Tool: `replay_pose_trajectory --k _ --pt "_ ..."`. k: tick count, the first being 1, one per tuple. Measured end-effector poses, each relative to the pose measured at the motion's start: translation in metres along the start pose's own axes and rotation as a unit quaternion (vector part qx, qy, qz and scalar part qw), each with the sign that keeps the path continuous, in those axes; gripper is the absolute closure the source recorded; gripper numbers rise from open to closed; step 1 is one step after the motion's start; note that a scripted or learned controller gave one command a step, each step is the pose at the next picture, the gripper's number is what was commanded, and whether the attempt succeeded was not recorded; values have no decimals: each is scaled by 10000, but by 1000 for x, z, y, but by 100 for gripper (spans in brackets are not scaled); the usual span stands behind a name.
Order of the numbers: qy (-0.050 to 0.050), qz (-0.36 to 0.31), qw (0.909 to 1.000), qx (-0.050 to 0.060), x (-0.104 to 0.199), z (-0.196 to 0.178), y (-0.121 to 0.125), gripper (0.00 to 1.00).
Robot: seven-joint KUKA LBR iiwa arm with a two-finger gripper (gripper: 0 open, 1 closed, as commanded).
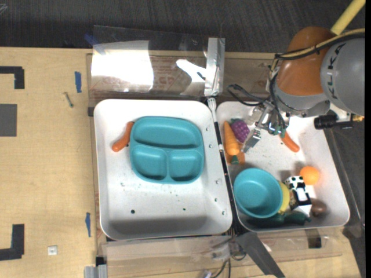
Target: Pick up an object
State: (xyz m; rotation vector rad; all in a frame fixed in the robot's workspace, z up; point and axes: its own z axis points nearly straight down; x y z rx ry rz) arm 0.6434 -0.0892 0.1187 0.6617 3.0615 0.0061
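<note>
We see the claw (258, 131) low in the right bin (333, 172), fingers spread and grasping nothing, just beside the purple grapes (240, 130) and an orange carrot (232, 143).

Two white bins sit side by side on the wooden surface (40, 172). The left bin (110, 213) holds a teal divided plate (167, 148) with an orange carrot (122, 138) touching its left edge. The end effector (264, 129) hangs over the right bin (333, 172), near purple grapes (240, 130), above a teal bowl (257, 192) and an orange ball (310, 174).
</note>
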Motion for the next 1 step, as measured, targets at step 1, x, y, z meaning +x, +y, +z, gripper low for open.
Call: replay_pose_trajectory --k 1 --pt "-34 104 9999 9 40 29 -46 0"
